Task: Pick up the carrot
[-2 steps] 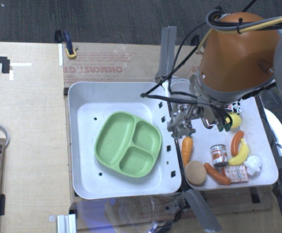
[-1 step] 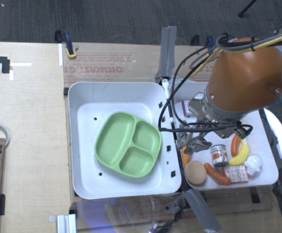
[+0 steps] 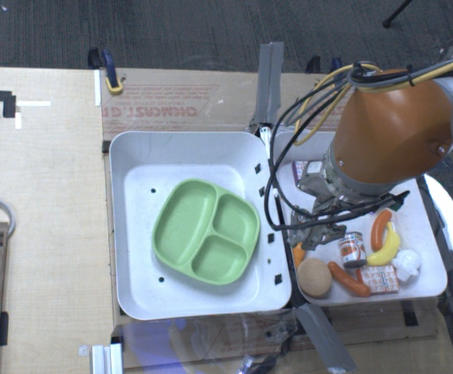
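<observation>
Two white bins sit side by side in the middle of the frame. The left bin (image 3: 125,232) holds a green divided plate (image 3: 206,231), lying flat at a slight angle near the bin's centre. Its three compartments have nothing in them.

The right bin (image 3: 437,275) is largely covered by the arm (image 3: 394,131), which enters from the right of the frame, its orange band facing the camera. Black and yellow cables (image 3: 320,104) loop from the arm's upper left side down toward the bin divider.

The gripper (image 3: 317,232) hangs below the wrist over the left part of the right bin. Its dark mechanism is seen from above, and whether it is wide, narrow or holding anything cannot be told from this view.

The carrot (image 3: 298,254) appears to be the small orange piece at the bin's left wall, just below the gripper and mostly hidden by it. It lies just above a round brown item (image 3: 315,277).

To the right of these lie:
- a small can (image 3: 352,249)
- a banana (image 3: 387,246)
- a curved orange-red sausage (image 3: 380,226)
- a second sausage (image 3: 349,280)
- a small carton (image 3: 380,280)
- a white bulb-like item (image 3: 407,263)
</observation>
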### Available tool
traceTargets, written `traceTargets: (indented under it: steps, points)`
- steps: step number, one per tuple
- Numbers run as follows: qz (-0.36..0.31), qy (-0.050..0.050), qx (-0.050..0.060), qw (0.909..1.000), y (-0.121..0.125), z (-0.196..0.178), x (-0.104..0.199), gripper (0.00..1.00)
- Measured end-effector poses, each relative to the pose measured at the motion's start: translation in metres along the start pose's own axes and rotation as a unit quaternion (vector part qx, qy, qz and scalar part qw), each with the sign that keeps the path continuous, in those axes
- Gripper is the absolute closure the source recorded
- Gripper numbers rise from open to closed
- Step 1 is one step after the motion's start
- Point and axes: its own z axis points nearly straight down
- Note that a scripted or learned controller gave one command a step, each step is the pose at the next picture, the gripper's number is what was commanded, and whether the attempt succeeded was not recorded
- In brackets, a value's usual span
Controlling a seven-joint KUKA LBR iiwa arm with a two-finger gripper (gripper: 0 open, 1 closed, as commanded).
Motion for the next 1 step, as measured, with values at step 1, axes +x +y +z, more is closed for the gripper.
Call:
traceTargets:
  steps: [1]
  points:
    - [-0.268, 0.0, 0.0, 0.9633, 0.0047, 0.0259, 0.0281, 1.0]
